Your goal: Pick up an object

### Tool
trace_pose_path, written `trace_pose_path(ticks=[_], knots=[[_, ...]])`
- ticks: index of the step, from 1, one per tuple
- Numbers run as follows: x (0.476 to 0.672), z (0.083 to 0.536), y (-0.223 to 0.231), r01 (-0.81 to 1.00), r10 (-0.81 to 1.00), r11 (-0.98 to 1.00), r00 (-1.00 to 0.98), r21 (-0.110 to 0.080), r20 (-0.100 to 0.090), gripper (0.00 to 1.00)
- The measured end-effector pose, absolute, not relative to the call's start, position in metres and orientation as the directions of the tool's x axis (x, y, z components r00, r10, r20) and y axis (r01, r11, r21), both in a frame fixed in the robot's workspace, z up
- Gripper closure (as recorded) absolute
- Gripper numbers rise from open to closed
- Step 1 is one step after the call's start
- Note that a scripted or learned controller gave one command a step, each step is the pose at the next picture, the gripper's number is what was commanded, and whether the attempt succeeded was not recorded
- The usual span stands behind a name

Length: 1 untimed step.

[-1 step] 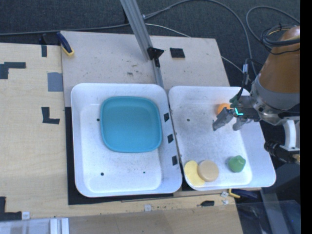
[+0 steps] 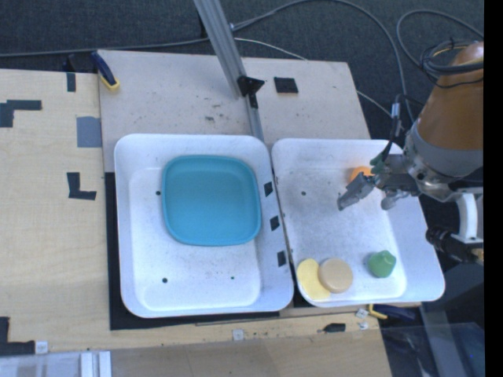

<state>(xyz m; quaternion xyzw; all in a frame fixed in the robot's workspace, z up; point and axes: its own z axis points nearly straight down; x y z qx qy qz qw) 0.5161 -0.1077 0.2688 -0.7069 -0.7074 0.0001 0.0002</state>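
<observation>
The table (image 2: 47, 234) carries two shallow white bins side by side. The left bin (image 2: 137, 289) holds a square teal plate (image 2: 211, 199), lying flat near the bin's centre and filling much of its floor.

The right bin (image 2: 314, 171) holds the smaller objects. Along its near edge lie a yellow disc (image 2: 308, 281) and a tan disc (image 2: 336, 274); the tan disc overlaps the yellow one on its right side. A green object (image 2: 382, 264) sits near them to the right, apart from both discs. An orange object (image 2: 360, 172) lies in the upper part of this bin, partly hidden by the claw.

The arm (image 2: 452, 124) enters from the right, with its orange band above the grey wrist. The claw (image 2: 366, 195) is positioned over the right bin, just beside the orange object. Its two fingers (image 2: 350, 197) are spread wide apart, one dark finger pointing toward the bin's centre and the other nearer the right wall. Nothing is visible between them. Whether the nearer finger touches the orange object cannot be determined.

A slanted metal bar (image 2: 224, 38) crosses the table behind the bins.
</observation>
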Motion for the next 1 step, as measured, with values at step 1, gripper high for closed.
trace_pose_path(ticks=[1], knots=[[0.5141, 0.2237, -0.1145, 1.000, 1.000, 0.000, 0.000, -0.004, 0.000, 0.00]])
